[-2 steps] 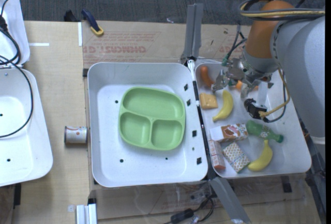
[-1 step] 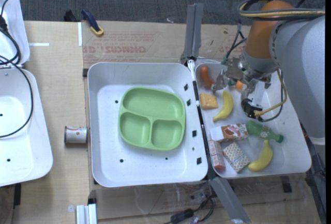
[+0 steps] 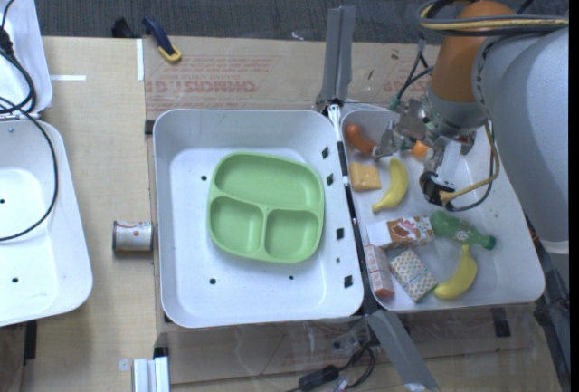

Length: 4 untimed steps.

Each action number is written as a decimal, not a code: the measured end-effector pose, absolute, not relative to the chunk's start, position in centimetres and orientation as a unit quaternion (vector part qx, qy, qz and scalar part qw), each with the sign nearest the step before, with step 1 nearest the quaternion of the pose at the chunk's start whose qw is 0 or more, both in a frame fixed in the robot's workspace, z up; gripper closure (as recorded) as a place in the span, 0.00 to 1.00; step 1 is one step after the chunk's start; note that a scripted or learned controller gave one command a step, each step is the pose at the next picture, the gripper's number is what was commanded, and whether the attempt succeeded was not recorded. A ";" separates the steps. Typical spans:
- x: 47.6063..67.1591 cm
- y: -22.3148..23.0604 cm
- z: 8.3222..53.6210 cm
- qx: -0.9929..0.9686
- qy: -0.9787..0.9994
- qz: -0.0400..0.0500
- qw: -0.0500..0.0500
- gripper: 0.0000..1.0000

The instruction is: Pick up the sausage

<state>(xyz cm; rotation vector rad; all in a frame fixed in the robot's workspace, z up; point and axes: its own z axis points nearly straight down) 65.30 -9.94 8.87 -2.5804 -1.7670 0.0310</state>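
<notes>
Arm [image 3: 507, 82] takes up the top right of the view and covers the right bin's far right corner.

Left bin [image 3: 185, 277], left of the gripper, has open floor on all sides of the green plate [image 3: 267, 205]. Plate sits clear of every wall.

Right bin [image 3: 507, 250] is crowded, with bare floor mostly on the arm side, below and right of the gripper.

Gripper [image 3: 412, 146] is low over the right bin's far end. I can't tell if it's spread or closed: cables and wrist hardware are in the way.

Upper banana [image 3: 392, 186] is just below the gripper. Yellow block [image 3: 365, 176] is below-left of it. Orange round piece [image 3: 359, 138] is just left of it, near the dividing wall.

Further toward the near rim: carton [image 3: 403, 230], green bottle [image 3: 461, 232], lower banana [image 3: 457, 277] and patterned box [image 3: 412, 272].

Sausage [image 3: 381, 277]: I read it as the reddish long piece tight against the right bin's left wall, well below the gripper and by the near corner. It's small and partly hidden by the box, so I'm not certain.
</notes>
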 end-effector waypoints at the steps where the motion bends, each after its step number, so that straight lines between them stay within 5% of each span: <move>1: 65.8 -9.4 9.2 -0.849 -0.528 0.001 0.000 0.00; 4: 65.9 -9.5 9.2 -0.870 -0.493 0.000 0.000 0.00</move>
